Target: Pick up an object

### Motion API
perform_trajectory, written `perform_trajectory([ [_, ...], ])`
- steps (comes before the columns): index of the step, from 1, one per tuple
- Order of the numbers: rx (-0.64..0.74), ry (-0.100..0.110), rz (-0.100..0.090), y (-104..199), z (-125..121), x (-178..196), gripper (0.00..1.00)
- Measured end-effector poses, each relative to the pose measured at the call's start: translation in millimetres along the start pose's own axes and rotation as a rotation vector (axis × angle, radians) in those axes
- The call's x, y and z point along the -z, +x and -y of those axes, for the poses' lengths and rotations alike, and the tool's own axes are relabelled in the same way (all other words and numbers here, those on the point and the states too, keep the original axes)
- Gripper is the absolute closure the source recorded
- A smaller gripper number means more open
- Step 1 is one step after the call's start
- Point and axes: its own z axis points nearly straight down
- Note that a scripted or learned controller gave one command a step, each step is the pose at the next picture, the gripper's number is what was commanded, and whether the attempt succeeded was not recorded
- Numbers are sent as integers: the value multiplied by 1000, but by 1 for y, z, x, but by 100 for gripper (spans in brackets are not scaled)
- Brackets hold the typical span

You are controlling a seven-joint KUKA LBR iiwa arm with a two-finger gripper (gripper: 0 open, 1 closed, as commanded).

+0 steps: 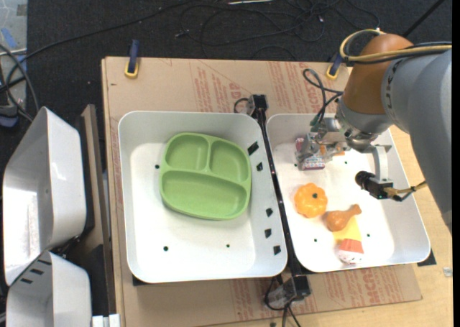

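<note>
Jaws first: you cannot tell from this angle whether they stand apart or together, because the grey arm's two-finger gripper (314,152) is seen from above and its metal tip blurs into a small pink-and-white object (312,163) lying right under it, in the upper left part of the right-hand shallow white bin (410,243). Whether that object sits between the tips or just beneath them is not clear to you. Work down from the biggest things: the brown cardboard-covered bench (194,81) carries both bins side by side, and the grey arm with its orange band (374,77) comes in from the right over the far edge of the right bin. The left-hand shallow white bin (144,246) holds a light green plastic divided plate (207,176), lying flat near its middle. In the right bin, below the gripper, you see a round orange toy pumpkin (310,200), then just beside it a brown toy drumstick (342,217), and touching that, nearer the front wall, a small yellow, white and pink toy (350,243).
</note>
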Motion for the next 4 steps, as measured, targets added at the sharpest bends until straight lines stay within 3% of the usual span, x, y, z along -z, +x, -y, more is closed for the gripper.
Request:
perform_trajectory([
  [3, 4, -7, 1, -11, -9, 164, 100],
  [4, 8, 1, -1, 41, 3, 147, 100],
])
